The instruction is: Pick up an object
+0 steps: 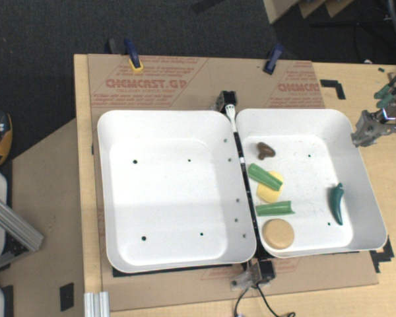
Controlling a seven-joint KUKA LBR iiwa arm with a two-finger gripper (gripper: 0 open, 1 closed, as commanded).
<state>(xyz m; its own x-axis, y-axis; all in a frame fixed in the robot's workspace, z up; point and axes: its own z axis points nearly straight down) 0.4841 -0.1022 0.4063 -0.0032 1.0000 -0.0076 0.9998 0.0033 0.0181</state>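
Left bin (119, 177): bare floor all over, open to a reach from above.
Right bin (317, 127): items crowd its 9 and 7 o'clock side — brown lump (265, 150), green-and-yellow piece (266, 180), green stick (274, 209), tan disc (278, 233).
Right bin, 3 o'clock: dark green pepper (336, 203) lies by the wall.
Right bin, centre to 12 o'clock: open floor.
Divider (241, 170): the two rims meet — a ridge between the bins.
Gripper (373, 127): hangs over the right bin's 2 o'clock corner.

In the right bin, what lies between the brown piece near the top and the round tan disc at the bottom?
Camera view: between the brown piece and the tan disc lie a green piece, a yellow piece and a green stick.
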